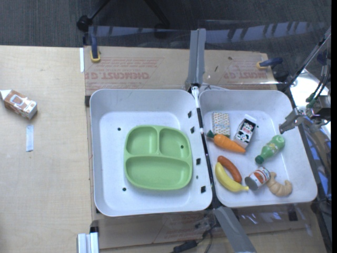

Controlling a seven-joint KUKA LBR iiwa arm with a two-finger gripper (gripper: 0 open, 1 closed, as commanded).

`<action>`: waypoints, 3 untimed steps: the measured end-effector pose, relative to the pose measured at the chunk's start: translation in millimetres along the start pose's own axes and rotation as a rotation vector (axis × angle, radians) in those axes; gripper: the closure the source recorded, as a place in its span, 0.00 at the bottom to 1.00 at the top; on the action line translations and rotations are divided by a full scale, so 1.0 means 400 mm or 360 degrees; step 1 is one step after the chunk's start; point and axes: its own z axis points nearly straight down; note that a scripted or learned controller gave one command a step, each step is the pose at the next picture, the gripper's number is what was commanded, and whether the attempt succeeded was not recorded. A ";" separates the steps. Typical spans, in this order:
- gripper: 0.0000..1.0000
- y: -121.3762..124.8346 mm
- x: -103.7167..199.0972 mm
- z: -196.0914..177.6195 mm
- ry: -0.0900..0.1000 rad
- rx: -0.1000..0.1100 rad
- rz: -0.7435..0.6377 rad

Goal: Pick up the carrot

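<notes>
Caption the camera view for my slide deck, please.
Orange toy carrot lies among toy foods in the right white bin; a green divided plate sits in the left.

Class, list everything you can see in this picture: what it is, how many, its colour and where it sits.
plate: 1, green, three compartments, left bin
carrot: 1, orange, right bin, near divider
patterned packet: 1, pale, right bin, top
milk carton: 1, black and white, right of packet
bottle: 1, green, right bin
sausage: 1, red-orange, above banana
banana: 1, yellow, right bin, bottom
can: 1, red label
croissant: 1, tan, bottom right
small box: 1, brown-white, bench left
gripper: 1, grey, right bin's right edge
</notes>
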 end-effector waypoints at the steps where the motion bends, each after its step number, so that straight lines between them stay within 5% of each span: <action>1: 0.00 0.112 0.151 0.319 -0.0001 -0.0002 -0.0156; 2: 0.00 0.200 0.165 0.440 -0.0021 -0.0052 -0.0430; 3: 0.00 0.146 0.119 0.443 -0.0024 -0.0048 -0.0845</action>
